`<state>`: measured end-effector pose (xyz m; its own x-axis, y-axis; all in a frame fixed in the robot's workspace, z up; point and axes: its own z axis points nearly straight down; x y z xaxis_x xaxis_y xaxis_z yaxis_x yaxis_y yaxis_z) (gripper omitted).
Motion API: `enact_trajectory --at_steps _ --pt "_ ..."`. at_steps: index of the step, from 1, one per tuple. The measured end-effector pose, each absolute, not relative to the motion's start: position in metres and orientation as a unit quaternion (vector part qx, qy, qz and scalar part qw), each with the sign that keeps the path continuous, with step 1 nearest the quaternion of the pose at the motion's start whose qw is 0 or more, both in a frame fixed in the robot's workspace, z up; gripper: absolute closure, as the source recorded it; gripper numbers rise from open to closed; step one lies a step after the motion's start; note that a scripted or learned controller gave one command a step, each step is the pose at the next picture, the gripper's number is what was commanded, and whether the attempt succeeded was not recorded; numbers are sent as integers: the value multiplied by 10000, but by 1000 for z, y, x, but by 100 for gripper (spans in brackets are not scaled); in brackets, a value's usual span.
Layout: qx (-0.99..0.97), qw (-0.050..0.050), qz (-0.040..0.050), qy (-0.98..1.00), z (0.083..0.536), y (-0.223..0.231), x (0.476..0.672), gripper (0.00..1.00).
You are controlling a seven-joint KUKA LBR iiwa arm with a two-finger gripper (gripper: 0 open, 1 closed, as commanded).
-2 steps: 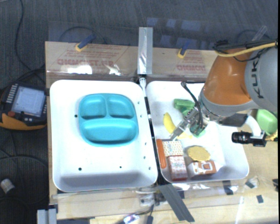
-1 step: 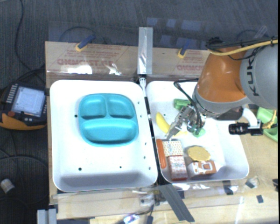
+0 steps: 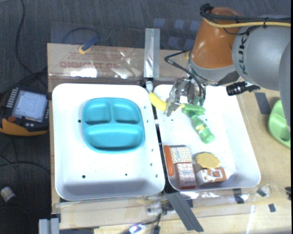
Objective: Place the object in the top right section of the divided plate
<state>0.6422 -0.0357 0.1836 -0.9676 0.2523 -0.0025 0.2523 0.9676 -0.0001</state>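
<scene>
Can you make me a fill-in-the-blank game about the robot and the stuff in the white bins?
1. The divided plate in the left bin has the colour ____.
2. The green bottle lies in the ____ bin.
3. The gripper hangs over the right bin, close to a small ____ object at that bin's left edge.
4. The plate is split into ____ sections.

Missing words: blue, right, yellow, three
</scene>
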Motion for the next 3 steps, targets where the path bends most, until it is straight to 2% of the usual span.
enact_trajectory --at_steps 1,2,3 --pt "726 16 -6 9974 184 -44 654 100" --pt "-472 1 -1 9989 190 -76 546 100" --pt "196 18 7 9998 275 -92 538 100"
